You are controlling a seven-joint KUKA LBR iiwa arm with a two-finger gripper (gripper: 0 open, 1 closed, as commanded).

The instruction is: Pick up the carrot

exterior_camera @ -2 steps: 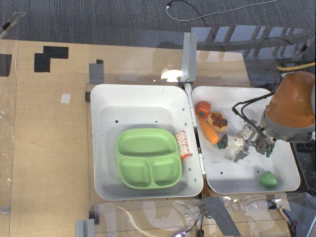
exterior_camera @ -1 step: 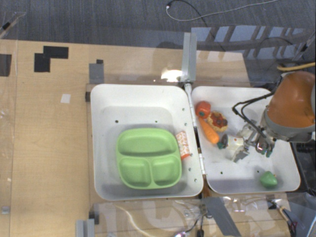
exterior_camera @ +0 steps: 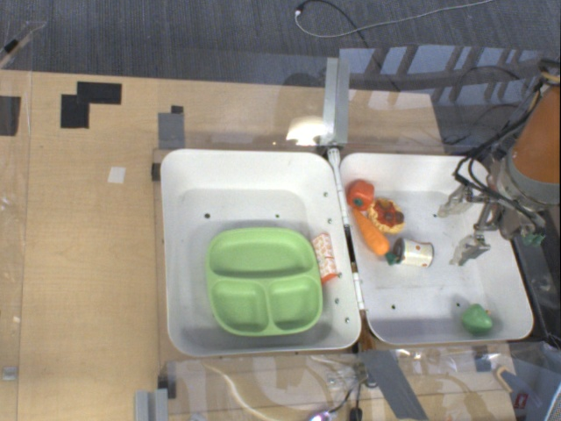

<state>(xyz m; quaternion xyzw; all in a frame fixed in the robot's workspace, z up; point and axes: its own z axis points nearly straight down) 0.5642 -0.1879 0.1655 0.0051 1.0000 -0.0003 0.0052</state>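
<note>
The carrot [exterior_camera: 369, 232] is a short orange stick lying at a slant near the left wall of the right bin [exterior_camera: 438, 174]. A small pizza-like toy [exterior_camera: 388, 213] touches its upper right side, and a round red-orange piece [exterior_camera: 359, 191] lies just above it. My gripper [exterior_camera: 462, 229] hangs at the right side of the same bin, roughly a hand's width to the right of the carrot. It is open, its two pale fingers [exterior_camera: 452, 205] spread wide with nothing between them.
A white can with a dark end [exterior_camera: 412, 253] lies between the carrot and the gripper. A green lump [exterior_camera: 477, 318] sits in the right bin's front right corner. The left bin [exterior_camera: 188, 187] holds a green divided plate [exterior_camera: 263, 281] and a small striped packet [exterior_camera: 325, 257].
</note>
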